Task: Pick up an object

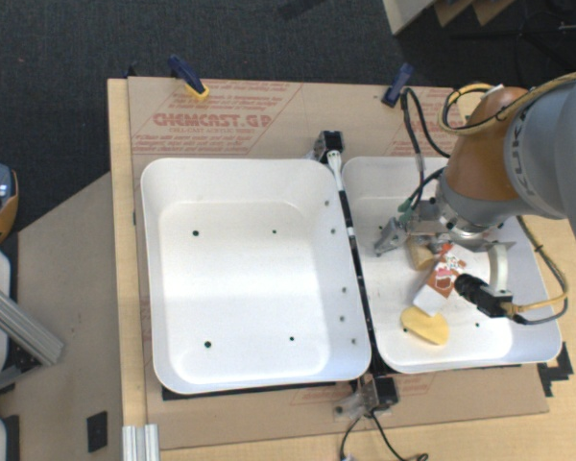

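Two white bins on a cardboard-covered worktop [269, 104], the arm reaching into the right one.

Nearest in the right bin [533, 339], a yellow piece [427, 326] is seen; just beyond lies a red-and-white packet [444, 275], directly under the tool [432, 243], whose opening cannot be told, perhaps touching it. The left bin [173, 353] is seen alongside.
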Motion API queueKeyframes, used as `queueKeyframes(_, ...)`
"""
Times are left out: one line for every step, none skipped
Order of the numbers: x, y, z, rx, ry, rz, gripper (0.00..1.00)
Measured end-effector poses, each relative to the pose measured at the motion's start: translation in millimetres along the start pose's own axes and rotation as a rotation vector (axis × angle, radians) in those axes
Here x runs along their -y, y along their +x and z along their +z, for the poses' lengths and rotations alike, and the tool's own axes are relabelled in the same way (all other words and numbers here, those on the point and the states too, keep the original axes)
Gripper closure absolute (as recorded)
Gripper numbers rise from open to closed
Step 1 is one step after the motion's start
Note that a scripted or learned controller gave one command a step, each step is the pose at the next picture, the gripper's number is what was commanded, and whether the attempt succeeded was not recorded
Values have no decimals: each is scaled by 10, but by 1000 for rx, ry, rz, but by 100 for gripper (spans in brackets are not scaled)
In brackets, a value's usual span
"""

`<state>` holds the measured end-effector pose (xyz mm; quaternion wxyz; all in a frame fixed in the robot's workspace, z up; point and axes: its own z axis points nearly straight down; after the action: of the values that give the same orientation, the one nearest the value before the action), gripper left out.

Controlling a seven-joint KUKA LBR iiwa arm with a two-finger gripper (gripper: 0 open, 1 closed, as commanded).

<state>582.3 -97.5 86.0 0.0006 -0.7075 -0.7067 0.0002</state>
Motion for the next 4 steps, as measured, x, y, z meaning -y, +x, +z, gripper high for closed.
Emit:
queueKeyframes(-828, -44, 1, 3, -10, -5, 0)
queueKeyframes(-193, -73, 14, -1, 6, 1, 0)
queueKeyframes(-732, -242, 4, 3, -8, -3, 0)
queueKeyframes(212, -201, 17, -2, 8, 2, 0)
